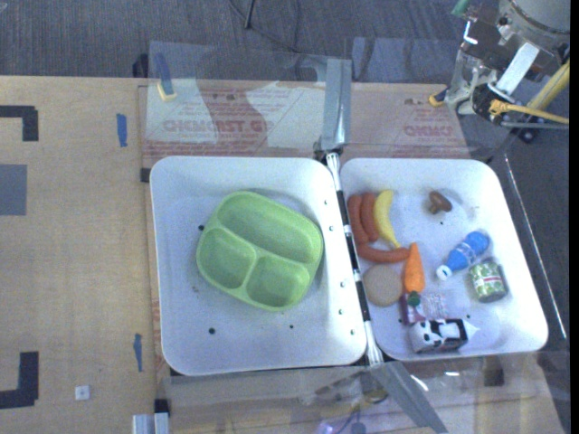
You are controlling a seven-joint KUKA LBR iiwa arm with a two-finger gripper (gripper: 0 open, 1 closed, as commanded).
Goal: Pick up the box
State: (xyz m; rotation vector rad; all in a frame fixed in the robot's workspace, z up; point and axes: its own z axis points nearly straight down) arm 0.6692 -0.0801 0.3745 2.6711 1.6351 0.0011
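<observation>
Pincer [472, 78] hangs high, beyond the far rim of the right bin [520, 242], outside both bins. We cannot tell whether it is open or closed (the wrist hardware and cables clutter that corner). Nothing visible in its hold.

Box [439, 334]: small, black-and-white, lying at the near end of the right bin, well apart from the pincer, down-view and a little to its left. It rests on the bin floor, untouched as far as we see.

Between pincer and box, nearest the pincer first: brown lump [440, 202], banana [386, 217] and sausages [365, 229], then bottle [464, 253], can [488, 280] and carrot [413, 269]. The carrot's tip comes just beside the box; the can sits near it on the other side.

Further left of the pincer, the left bin [176, 324] holds a green tray [260, 250], no part of the job.

Our reading: nothing done yet. Left to do is the whole run: travel over the bin, descend at the box, close, lift. The tight neighbours suggest a careful approach.
</observation>
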